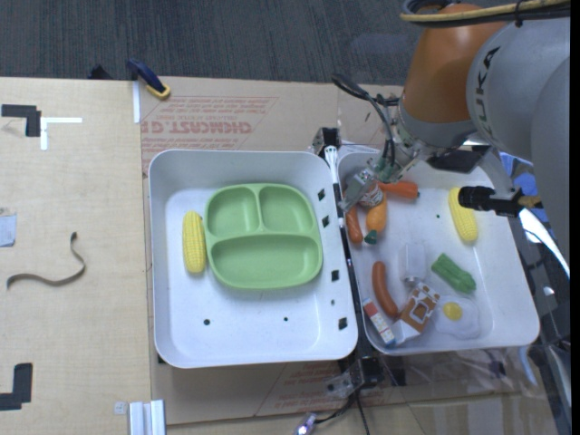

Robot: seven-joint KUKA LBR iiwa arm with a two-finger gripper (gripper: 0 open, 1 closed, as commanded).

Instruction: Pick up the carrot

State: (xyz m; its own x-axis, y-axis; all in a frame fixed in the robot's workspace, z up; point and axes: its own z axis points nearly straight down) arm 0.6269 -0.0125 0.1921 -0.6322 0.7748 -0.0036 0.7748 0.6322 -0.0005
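Arm (489,62): grey, orange band above wrist, entering from upper right, angled down and leftward. Gripper (367,187): low at wrist end, pointing down-left; finger state not discernible.

2 white bins (181,333). 1 green plate (263,236). 2 corn cobs (193,241), 1 per bin. Right bin: 1 carrot (375,217), 2 sausages (384,289), 1 green veg (452,273), 1 small yellow bit (452,312).

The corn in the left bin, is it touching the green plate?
Touching. In the camera view the corn lies right against the green plate on its left rim, no gap.
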